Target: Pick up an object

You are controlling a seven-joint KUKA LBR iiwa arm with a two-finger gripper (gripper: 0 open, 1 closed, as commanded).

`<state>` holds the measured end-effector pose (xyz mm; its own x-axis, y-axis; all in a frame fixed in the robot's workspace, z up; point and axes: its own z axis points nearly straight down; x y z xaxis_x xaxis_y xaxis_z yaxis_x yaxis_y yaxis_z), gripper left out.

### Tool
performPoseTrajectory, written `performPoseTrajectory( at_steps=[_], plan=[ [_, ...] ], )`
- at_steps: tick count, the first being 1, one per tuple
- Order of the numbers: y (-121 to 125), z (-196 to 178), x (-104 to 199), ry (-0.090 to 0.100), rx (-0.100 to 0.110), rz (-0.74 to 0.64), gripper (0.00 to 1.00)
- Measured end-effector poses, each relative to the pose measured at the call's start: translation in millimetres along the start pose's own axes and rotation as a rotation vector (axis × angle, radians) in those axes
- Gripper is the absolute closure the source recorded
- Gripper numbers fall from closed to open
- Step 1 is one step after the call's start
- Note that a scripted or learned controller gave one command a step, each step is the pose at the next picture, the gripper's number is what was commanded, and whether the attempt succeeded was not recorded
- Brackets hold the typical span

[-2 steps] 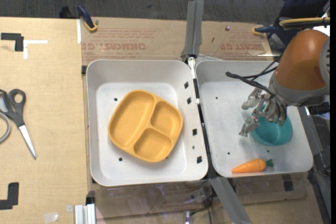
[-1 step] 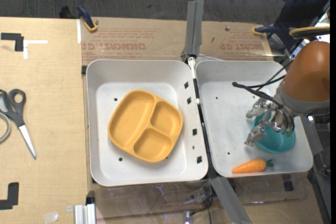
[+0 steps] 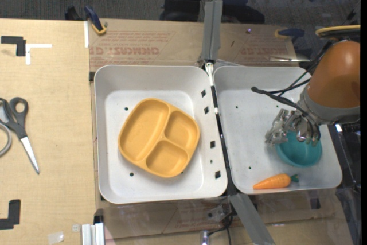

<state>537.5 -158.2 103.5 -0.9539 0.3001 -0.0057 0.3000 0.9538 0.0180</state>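
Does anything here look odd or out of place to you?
Nothing looks spilled or broken. The yellow divided plate sits turned at an angle in the left bin. In the right bin, the toy carrot lies against the near wall, and the end effector is right at the teal bowl.

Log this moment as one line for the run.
gripper over teal bowl, right bin | carrot untouched | grasp unconfirmed
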Motion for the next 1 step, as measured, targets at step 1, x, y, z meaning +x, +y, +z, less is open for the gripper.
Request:
performPoseTrajectory(
  at_steps=[1],
  plan=[
    [-3.1, -0.2, -0.2, -0.001, 0.004, 0.003, 0.0]
  ],
)
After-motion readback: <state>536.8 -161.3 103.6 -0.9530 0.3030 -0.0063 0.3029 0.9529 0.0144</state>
